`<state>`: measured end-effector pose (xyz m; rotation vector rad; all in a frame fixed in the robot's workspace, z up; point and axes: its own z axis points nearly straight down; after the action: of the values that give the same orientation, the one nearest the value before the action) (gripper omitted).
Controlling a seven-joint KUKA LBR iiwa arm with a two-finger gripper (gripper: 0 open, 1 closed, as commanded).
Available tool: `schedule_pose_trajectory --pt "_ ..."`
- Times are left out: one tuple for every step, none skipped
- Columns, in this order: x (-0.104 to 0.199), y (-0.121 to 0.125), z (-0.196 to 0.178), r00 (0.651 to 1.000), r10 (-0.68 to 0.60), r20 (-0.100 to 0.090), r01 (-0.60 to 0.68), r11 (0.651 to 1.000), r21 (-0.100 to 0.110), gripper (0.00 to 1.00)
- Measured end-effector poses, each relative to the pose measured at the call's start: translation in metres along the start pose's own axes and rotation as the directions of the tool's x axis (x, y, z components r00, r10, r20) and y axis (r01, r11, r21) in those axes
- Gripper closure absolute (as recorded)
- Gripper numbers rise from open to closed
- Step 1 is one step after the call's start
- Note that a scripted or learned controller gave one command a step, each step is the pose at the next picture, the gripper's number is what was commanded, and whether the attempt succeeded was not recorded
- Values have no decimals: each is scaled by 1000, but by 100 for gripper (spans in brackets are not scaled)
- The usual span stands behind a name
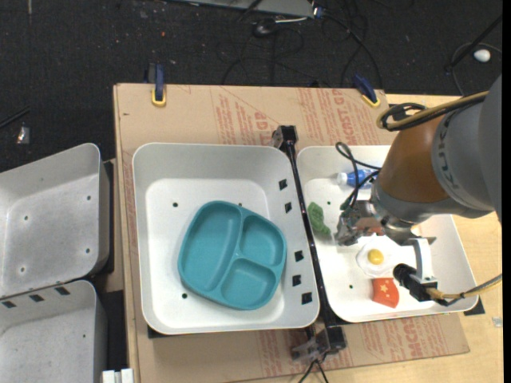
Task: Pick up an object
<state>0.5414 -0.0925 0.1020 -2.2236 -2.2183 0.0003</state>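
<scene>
**Camera view: the arm reaches into the right bin**

Camera view looks down on a brown desk (207,110) with two white bins side by side. The left bin (160,166) holds a blue plate (231,254) with three parts. The plate lies flat near the middle of that bin.

The right bin (467,250) holds small toys. A green toy (319,218) lies near the left wall of this bin. A fried egg toy (375,257), white with a yellow middle, lies lower down, near the middle. A red toy (386,292) lies just below the egg, near the front wall. A small bottle with a blue band (355,177) lies near the back, partly hidden by the arm.

The grey and orange arm (431,166) comes in from the right and bends down over the right bin. The jaws (349,231) sit low in the bin, between the green toy and the egg toy. They are dark and small, and I cannot tell if they are open or closed, or if they hold anything.

Two more white trays (48,214) sit off the desk on the left. Black wires (343,30) lie on the dark floor at the back.
</scene>
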Motion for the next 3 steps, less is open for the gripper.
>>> schedule_pose_trajectory --pt "-6 -7 -53 1000 0 1 0 1000 -5 100" --pt "-8 -7 -96 1000 -4 1 4 1000 -5 100" --pt "-14 -15 -149 1000 -4 2 4 1000 -5 100"
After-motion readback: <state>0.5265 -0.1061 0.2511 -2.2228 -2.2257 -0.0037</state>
